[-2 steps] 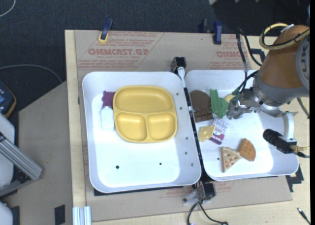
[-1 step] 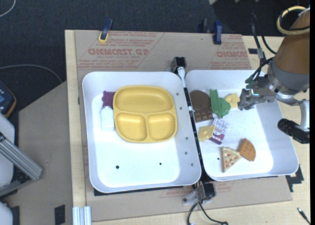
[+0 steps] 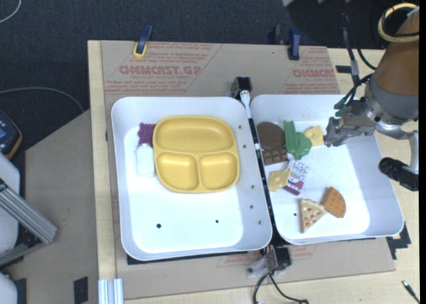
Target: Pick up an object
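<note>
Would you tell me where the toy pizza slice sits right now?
The pizza slice lies in the right bin, near its front edge, just left of the waffle.

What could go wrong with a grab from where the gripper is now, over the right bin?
1. The gripper sits beside the yellow toy, which touches the green toy; closing here might nudge both or catch neither.
2. The toys are small and clustered near the bin's left wall, so a descent could push one against another.
3. The waffle and pizza slice lie flat, likely hard to pinch.
</note>
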Robot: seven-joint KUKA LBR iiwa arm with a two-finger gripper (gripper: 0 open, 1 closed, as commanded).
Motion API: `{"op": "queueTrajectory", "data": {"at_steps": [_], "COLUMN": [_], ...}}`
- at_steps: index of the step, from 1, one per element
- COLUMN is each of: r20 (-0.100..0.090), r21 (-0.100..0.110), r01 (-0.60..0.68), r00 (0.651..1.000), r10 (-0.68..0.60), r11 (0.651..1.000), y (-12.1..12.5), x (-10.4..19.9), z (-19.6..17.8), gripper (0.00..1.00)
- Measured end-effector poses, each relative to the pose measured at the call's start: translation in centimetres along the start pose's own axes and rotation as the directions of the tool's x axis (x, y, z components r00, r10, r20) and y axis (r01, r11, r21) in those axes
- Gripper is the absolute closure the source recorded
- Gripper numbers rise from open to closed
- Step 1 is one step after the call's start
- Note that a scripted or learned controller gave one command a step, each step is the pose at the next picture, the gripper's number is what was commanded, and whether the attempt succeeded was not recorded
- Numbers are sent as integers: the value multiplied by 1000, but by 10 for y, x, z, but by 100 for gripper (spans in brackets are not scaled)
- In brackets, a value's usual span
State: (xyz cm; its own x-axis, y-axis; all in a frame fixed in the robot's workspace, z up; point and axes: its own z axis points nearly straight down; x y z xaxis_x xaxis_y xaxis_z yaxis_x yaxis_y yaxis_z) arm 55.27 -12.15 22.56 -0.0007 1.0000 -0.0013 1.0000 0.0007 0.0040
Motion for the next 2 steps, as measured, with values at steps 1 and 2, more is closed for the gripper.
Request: {"op": "queueTrajectory", "data": {"at_steps": [1,2], "r20": [-1,-2], "r21": [0,-1], "r01": [5,6], "r00": [1000,1000], "r10": [-5,-6], "r11": [1000,1000], "y": [27,51], "x": [46,93], "z": [6,-2], "gripper": [100,100]}}
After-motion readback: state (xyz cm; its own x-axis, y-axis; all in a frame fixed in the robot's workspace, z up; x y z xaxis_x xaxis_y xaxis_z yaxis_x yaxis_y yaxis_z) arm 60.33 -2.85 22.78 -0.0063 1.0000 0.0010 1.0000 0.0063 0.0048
